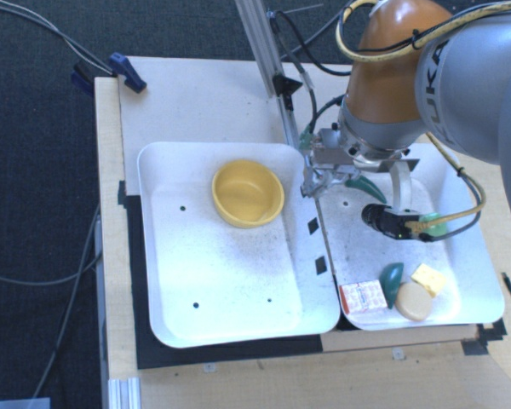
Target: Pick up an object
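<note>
A yellow bowl (248,192) sits upright, mouth up, in the left bin (166,254). The gripper (358,173) hangs over the right bin (468,288); I cannot tell its state. No writing is legible.

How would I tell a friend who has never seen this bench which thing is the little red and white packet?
Start at the right-hand white bin and go to its near edge, where a few small things huddle. The red and white packet lies leftmost of them, beside the bin's left wall. Unlike the teal piece, the round tan piece and the pale yellow block, it is flat, rectangular and printed.
</note>
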You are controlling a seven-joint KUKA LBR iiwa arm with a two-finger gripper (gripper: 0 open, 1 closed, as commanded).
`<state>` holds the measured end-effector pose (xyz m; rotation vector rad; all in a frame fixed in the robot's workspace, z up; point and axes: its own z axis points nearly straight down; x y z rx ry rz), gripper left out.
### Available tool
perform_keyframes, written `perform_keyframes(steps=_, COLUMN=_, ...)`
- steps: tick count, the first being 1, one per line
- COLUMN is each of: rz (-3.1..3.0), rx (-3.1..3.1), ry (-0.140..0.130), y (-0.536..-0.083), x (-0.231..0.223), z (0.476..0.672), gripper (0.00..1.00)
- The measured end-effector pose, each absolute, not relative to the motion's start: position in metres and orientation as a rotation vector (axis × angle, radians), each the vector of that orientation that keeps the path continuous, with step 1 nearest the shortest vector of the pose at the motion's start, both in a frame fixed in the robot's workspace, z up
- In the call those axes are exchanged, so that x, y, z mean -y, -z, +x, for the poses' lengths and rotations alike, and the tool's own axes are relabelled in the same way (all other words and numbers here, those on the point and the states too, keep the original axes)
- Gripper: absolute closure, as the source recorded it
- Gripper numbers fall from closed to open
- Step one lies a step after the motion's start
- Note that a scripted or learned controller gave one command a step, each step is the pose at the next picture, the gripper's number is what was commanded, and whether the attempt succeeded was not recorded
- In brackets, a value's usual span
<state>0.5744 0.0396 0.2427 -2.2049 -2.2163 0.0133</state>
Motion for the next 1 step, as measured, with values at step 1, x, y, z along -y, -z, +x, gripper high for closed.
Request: perform_keyframes(steps=1, rz=-2.209, rx=2.221, ry=-0.008, y=-0.2394, x=-0.0930, z=0.5747, gripper=1.00)
